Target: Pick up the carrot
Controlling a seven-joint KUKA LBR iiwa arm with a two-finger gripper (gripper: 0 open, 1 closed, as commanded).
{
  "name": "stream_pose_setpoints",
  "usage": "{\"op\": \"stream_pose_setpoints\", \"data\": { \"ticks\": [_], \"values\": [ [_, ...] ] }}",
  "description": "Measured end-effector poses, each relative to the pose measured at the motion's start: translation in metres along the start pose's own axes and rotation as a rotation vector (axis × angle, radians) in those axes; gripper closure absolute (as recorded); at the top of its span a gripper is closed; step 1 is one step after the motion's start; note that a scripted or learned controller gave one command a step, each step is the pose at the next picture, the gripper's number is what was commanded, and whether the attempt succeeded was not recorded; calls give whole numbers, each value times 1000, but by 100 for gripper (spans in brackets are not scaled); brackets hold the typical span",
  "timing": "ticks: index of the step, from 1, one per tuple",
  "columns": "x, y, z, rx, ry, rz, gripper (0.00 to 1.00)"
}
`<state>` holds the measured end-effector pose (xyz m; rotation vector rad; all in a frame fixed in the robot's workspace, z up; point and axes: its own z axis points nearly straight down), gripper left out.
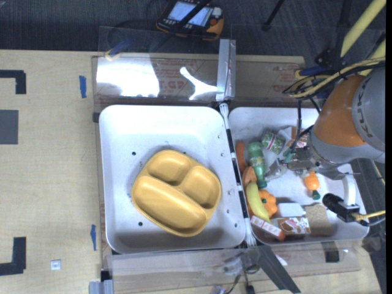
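The table is pale wood and carries two shallow white bins side by side; the left bin holds a yellow three-part tray lying a little askew near its middle; the right bin is crowded along its left wall with toy food. The grey arm, with its orange band above the wrist, reaches in from the right over the right bin, and its tool hangs low above the clutter; whether it is apart or together cannot be told, since the wrist covers it. A yellow banana lies by the dividing wall, with an orange pepper touching its right side; a flat red-and-white packet lies near the front wall; a green bottle stands just left of the tool; the carrot, probably the slim orange piece against the left wall, lies beside the bottle, apart from the tool.
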<state>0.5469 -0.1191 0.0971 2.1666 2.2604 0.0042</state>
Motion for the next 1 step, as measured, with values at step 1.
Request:
{"op": "stream_pose_setpoints", "data": {
  "ticks": [1],
  "values": [
    [-52, 6, 6, 3, 26, 248, 0]
  ]
}}
